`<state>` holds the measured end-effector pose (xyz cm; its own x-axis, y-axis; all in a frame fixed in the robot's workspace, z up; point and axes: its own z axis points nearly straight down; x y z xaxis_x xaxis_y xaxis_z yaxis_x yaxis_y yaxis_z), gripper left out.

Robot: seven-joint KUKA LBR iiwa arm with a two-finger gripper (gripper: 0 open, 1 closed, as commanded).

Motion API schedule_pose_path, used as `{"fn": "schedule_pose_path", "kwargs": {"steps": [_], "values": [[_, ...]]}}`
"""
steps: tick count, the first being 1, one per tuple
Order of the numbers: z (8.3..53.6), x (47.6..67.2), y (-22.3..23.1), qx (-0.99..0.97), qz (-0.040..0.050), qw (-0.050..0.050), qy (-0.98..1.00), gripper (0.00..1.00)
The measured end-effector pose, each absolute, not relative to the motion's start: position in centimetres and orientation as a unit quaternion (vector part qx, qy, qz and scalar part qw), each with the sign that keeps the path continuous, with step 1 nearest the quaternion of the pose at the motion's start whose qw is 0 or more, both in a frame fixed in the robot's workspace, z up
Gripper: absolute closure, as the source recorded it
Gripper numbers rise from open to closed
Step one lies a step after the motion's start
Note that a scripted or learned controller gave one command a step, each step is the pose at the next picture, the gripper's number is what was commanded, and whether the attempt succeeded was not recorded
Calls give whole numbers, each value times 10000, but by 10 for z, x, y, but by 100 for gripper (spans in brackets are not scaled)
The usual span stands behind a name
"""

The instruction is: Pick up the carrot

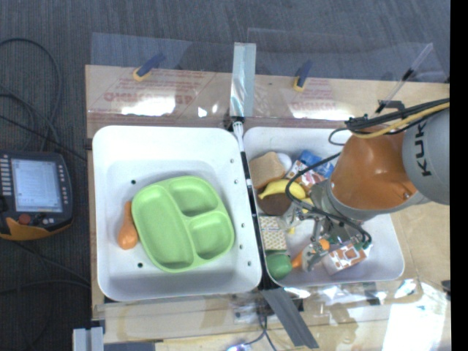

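One claw (322, 246) is seen low in the right bin (391, 265), among packed small items; whether it is spread or pressed together cannot be told. Just beside it a green round object (277, 264) and a small printed box (345, 257) are lying. A banana (272, 189) is placed further up. The carrot (129, 227) is found in the left bin (110, 159), touching the left edge of the green divided plate (183, 221)

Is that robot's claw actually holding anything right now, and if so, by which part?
It cannot be told. The gripper sits low among the clutter in the right bin, while the carrot lies in the left bin beside the green tray.
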<state>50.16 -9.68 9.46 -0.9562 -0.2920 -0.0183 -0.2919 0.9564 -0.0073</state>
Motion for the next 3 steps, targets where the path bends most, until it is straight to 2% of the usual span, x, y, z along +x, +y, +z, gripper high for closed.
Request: {"fn": "schedule_pose_path", "kwargs": {"steps": [2, 3], "values": [[96, 503, -101, -2321, -61, 158, 9725, 0], [94, 500, -98, -1492, -18, 110, 9887, 0]]}}
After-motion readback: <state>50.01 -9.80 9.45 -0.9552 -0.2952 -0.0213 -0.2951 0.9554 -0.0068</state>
